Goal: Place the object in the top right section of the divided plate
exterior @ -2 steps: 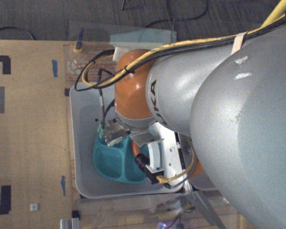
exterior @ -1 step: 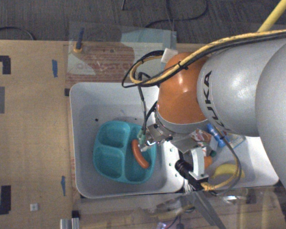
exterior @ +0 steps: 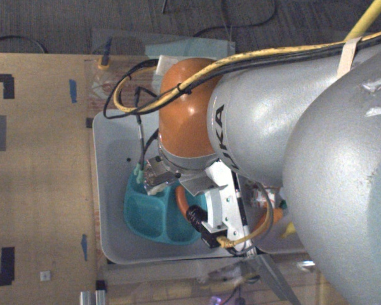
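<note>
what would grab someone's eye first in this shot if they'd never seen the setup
The big grey arm with its glossy orange band dominates, sweeping in from the right and covering most of the shallow white bin. Beneath its wrist, a teal divided plastic plate stands out against the bin floor at lower centre. A yellow cable runs along the top of the arm.

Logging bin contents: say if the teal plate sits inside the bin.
Inside: the teal plate lies on the white bin floor, partly under the arm.

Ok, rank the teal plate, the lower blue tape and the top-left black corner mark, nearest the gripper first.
1. teal plate, just beneath the gripper, in the bin
2. lower blue tape, on the bench, lower left
3. black corner mark, far upper left
</note>
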